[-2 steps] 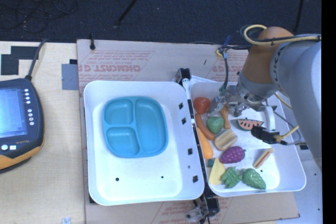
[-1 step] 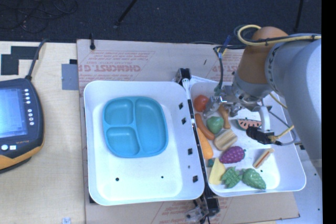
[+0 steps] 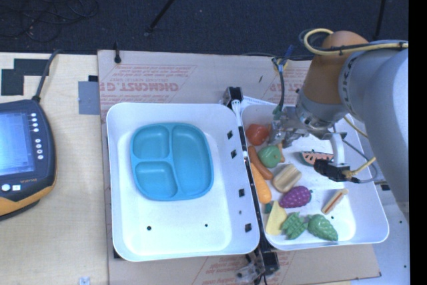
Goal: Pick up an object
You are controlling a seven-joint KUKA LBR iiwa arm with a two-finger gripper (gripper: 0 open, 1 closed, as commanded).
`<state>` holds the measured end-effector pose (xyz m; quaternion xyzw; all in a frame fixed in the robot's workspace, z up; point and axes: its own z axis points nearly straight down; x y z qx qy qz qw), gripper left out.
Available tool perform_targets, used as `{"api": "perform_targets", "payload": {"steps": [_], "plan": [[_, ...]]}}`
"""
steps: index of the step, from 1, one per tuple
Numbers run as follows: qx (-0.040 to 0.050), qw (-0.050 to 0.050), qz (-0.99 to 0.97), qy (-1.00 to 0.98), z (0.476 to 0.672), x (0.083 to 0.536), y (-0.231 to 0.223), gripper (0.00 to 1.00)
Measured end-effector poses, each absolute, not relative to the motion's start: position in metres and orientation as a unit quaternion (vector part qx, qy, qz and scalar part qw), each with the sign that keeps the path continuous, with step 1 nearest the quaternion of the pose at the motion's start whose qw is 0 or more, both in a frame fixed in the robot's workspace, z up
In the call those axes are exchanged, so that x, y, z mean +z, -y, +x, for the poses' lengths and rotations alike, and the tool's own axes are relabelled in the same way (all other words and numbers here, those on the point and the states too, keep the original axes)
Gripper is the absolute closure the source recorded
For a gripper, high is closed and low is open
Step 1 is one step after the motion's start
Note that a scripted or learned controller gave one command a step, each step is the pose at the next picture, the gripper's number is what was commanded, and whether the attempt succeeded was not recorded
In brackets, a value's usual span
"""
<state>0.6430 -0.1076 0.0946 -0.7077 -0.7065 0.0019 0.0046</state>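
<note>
Two white bins on the tabletop [image 3: 67, 83]: left bin [image 3: 127, 223] carries one blue divided plate [image 3: 171, 161], right bin [image 3: 363, 223] a heap of toy food. Around one purple grape bunch [image 3: 295, 197]: one bread slice [image 3: 287, 177] above, one green apple [image 3: 270, 156] and one tomato [image 3: 257, 134] up-left, two orange carrots [image 3: 260, 183] left, two leafy greens [image 3: 310, 227] below, one watermelon slice [image 3: 316, 158] up-right. Hand [image 3: 285, 135] low just above the apple; its grip state cannot be told.
</note>
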Motion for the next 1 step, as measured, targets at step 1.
{"api": "perform_targets", "payload": {"steps": [1], "plan": [[-0.0006,0.001,-0.706,0.708,0.5882,0.2043,0.0648,1.00]]}}
